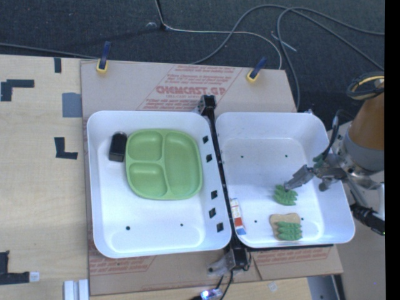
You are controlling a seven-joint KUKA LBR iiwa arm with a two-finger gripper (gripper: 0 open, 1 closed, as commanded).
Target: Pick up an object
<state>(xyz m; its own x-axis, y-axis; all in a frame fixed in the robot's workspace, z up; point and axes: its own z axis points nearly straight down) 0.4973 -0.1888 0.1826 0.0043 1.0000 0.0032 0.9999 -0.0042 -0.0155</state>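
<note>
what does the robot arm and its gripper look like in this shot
The arm is grey with an orange band above the wrist, and its body looks rounded and bulky. At its end sits a gripper of dark grey metal with thin fingers. Dark cables run along the wrist, and a yellowish loop of cable sits near the top of the arm.

Place: robotics lab bench
Evidence: two shallow white plastic bins [100, 186] on clamped brown cardboard sheet [187, 86], centre frame
Also: loose black cables [187, 30], upper frame
</note>
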